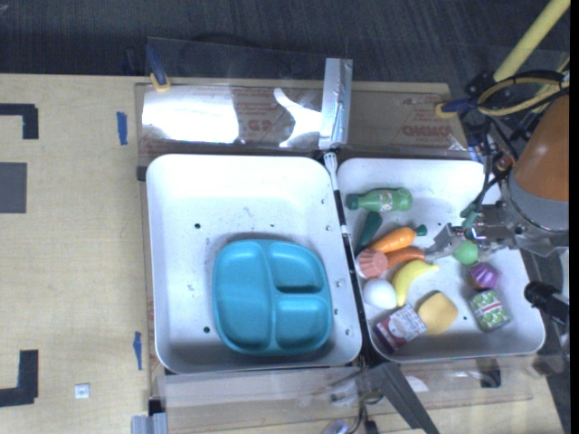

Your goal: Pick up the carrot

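The carrot lies in the right bin, orange, with its dark green top pointing left toward the divider. My gripper reaches in from the right and sits just off the carrot's right tip, low over the bin floor. From this view I cannot tell whether it touches the carrot. The grey arm with its orange band stands over the bin's right edge.
Around the carrot lie a green bottle, a pink item, a white egg, a banana, a yellow piece, a small can and a purple item. The left bin holds a blue divided plate.
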